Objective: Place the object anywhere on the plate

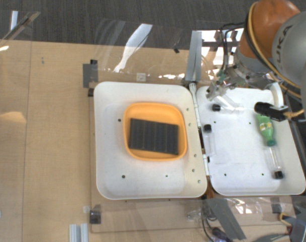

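Showing the work area from above, the camera view takes in a wooden desk (42, 135) carrying two shallow white plastic bins side by side. The left bin (107, 175) holds an orange rounded-square plate (130, 150) with a dark ribbed rectangular panel (154, 136) lying on its centre. The right bin (244, 170) holds the object to be moved, a small green bottle with a clear, tube-like lower section (267, 131), lying flat near that bin's right wall. Its long axis runs almost straight up and down the view, tilted slightly, with the green body toward the far end and the clear part toward the near end.

The grey arm with its orange band (269, 14) enters at upper right. The tool (219, 87) hangs over the far-left corner of the right bin, close to the divider between the bins; whether it is open or closed cannot be told at this scale, and nothing is seen held in it. A black part of the wrist assembly (268, 110) sits just beyond the bottle's upper end.

Key relation: the bottle lies to the right of the tool and nearer the viewer, while the plate lies in the opposite direction, across the divider. By judgement, pickup has not yet been made; closing across the bottle's narrow width looks most secure, since a round body may roll.
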### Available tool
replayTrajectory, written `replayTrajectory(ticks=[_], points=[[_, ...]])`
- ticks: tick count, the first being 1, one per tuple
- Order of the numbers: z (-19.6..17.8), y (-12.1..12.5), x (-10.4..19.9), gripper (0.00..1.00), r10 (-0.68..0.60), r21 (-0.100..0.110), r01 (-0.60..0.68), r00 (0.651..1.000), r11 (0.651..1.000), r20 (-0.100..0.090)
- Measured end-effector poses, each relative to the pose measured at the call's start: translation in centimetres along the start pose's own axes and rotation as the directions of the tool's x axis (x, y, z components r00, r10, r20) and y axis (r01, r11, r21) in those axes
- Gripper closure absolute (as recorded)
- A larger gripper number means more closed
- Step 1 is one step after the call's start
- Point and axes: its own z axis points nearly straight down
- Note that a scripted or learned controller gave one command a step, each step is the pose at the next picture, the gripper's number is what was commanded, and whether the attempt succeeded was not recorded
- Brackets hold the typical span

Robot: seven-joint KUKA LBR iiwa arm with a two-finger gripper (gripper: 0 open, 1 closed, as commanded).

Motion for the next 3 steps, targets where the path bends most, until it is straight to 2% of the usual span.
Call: replayTrajectory(ticks=[1, 2, 3], points=[[-2.1, 0.7, 1.7, 1.00, -0.111, -0.001, 0.111, 0.994, 0.994, 0.001], [0.6, -7.9, 4.7, 1.00, -0.182, 0.000, 0.182, 0.983, 0.983, -0.001], [0.6, -3.2, 8.8, 1.00, -0.281, -0.002, 0.281, 0.960, 0.960, 0.000]])
